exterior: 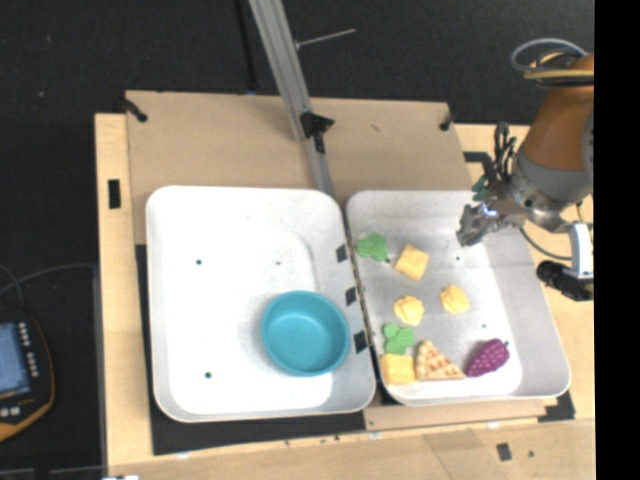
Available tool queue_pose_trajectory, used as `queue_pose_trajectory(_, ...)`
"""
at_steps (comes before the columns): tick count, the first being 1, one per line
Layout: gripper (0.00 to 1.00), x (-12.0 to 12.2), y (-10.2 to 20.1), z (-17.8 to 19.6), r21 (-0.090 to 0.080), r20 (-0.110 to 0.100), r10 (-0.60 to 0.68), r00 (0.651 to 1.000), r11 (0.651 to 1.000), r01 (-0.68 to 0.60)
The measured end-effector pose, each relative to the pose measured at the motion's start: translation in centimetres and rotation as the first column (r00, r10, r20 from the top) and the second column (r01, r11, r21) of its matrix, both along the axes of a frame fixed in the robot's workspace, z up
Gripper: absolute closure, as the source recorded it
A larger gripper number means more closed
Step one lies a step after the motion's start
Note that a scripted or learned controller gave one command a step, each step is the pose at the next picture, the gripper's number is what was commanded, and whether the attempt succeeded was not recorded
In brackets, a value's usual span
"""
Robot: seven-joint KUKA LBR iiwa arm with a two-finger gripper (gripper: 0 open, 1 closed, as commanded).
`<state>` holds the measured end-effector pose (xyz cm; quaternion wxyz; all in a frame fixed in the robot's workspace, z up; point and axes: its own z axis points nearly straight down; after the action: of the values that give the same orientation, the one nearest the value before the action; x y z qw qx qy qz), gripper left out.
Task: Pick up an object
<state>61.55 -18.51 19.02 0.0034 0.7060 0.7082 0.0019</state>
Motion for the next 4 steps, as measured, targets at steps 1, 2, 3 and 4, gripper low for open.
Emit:
queue_pose_trajectory(1,1.0,-0.8,-0.2,5.1,0.0,0.0,-0.001,1.0,1.0,0.001)
queue_pose_trajectory(2,1.0,-0.7,-0.3,6.5,0.001,-0.003,0.0,1.0,1.0,0.0)
queue_pose_trajectory(3,1.0,-0.5,5.1,7.4,0.003,-0.005,0.005,1.0,1.0,-0.005)
queue_pose_trajectory(4,1.0,-0.4,11.4,7.1,0.003,-0.006,0.005,1.0,1.0,-0.005)
